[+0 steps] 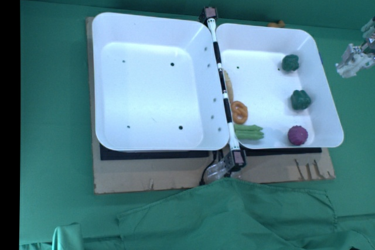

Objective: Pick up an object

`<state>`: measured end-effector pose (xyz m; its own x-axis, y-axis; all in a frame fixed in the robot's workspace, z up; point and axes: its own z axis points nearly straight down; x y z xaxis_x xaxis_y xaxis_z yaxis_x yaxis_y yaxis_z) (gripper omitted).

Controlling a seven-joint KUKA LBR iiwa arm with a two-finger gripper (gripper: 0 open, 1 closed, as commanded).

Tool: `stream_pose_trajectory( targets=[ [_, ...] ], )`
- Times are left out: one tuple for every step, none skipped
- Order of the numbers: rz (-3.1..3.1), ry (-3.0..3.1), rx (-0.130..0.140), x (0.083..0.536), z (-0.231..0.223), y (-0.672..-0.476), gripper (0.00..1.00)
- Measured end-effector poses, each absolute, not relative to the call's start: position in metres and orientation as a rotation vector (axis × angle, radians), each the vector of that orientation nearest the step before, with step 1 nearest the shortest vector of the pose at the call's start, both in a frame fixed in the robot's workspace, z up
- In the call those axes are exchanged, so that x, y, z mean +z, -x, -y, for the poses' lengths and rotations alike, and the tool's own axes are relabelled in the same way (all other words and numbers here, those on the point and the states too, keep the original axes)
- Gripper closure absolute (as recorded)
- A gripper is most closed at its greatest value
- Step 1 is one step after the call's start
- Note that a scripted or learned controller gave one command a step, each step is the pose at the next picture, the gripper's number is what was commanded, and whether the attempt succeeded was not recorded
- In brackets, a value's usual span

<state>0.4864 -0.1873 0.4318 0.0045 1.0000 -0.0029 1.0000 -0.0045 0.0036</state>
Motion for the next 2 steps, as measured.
stream_pose_trajectory(
  targets=[
    [-2.204, -2.221, 0.005, 0.4451, 0.1886, -0.4868, 1.0],
    [-2.214, -2.223, 0.001, 0.4367, 0.1871, -0.4842, 1.0]
  ],
)
